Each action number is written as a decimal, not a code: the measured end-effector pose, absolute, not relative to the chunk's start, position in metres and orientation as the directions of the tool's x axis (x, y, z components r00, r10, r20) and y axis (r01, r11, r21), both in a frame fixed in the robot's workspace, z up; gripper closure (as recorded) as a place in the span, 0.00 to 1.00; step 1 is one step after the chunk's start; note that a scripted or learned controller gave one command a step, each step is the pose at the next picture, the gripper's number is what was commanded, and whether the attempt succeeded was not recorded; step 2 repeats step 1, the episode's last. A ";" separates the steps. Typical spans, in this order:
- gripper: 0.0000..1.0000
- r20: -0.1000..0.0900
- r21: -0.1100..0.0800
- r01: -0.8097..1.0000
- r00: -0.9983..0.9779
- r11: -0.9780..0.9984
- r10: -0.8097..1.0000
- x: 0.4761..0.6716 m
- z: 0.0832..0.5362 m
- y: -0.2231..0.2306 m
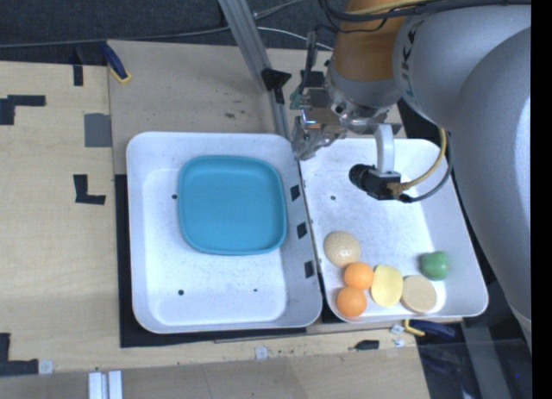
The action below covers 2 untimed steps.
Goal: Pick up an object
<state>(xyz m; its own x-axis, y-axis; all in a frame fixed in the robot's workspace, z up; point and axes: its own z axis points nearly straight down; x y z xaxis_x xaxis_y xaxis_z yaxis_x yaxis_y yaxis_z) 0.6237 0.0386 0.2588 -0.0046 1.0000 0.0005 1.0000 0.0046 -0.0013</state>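
progress: nothing is lifted yet, as far as the view shows; every small object lies on the floor of the right bin (448, 216); the approach, the grasp and the lift all look to be still ahead
gripper (304, 149): hangs over the far corner of the right bin, close to the wall it shares with the left bin (151, 242); whether it is released or clenched i cannot tell; nothing is seen held in it
task's things: a cluster at the near end of the right bin; a tan ball (341, 248), two orange balls (358, 276) just nearer than it, a pale yellow piece (387, 285) and a beige disc (420, 294) beside them, a green ball (435, 264) towards the bin's outer wall
relation to gripper: the cluster lies well apart from the gripper, at the opposite end of the right bin; the tan ball is the closest of them, by my judgement
left bin: holds a blue plate (231, 204), lying flat, across the shared wall from the gripper
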 end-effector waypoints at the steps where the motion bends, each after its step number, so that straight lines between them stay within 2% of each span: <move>1: 1.00 0.000 -0.002 1.000 -0.004 0.004 1.000 0.639 0.240 0.088; 2: 1.00 0.000 -0.002 1.000 -0.004 0.004 1.000 0.639 0.240 0.088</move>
